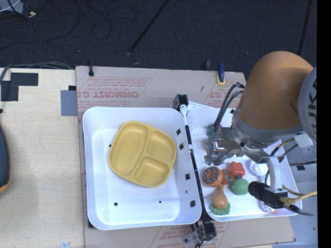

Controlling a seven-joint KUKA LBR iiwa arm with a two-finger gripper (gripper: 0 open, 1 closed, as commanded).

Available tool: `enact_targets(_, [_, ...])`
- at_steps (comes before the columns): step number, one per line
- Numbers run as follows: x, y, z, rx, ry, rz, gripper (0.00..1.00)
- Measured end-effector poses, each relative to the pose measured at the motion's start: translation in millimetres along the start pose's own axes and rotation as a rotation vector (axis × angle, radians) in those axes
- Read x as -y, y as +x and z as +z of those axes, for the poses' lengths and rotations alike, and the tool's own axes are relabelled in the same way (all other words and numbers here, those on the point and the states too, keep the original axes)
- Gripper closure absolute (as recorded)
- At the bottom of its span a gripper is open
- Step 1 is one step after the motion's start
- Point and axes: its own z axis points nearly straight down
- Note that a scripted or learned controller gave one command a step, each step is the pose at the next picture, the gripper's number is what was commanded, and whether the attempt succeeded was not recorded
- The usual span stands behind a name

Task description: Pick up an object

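While toys (230, 179) crowd the right bin (243, 214), the claw (215, 154) hangs above; its state is unclear.

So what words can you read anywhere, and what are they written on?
"CHEMCRST, G.P": red print, upside down, on the brown cardboard sheet behind the white bins; letters blurry, spelling unsure.
Faint red lines under it: too blurred to read.
Red print on the cardboard's front edge: unreadable.

A robotics lab: loose cables (62, 14) trail over dark carpet behind a desk (36, 154) with cardboard-backed white bins (98, 211).
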Motion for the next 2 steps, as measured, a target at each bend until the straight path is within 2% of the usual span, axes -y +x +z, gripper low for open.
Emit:
enact_targets(1, [-4.3, 55.7, 6.4, -0.001, -0.012, -0.001, 1.00])
enact_targets(2, [10.4, 24.0, -103.5, 0.000, -0.027, 0.006, 1.00])
